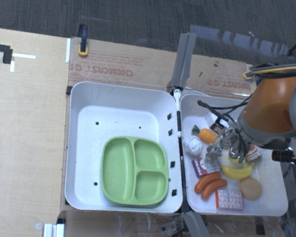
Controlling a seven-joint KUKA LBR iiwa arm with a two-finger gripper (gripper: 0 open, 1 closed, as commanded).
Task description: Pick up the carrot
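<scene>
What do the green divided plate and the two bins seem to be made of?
Green plate: probably moulded plastic, matte; uniform colour, rounded compartment ridges. Left bin and right bin: probably thin plastic, slightly glossy; smooth white walls with rounded corners. The view cannot confirm either.

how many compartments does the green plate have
3. The green plate in the left bin has one long compartment down its left side, one at the upper right and one at the lower right. None looks hidden.
</scene>
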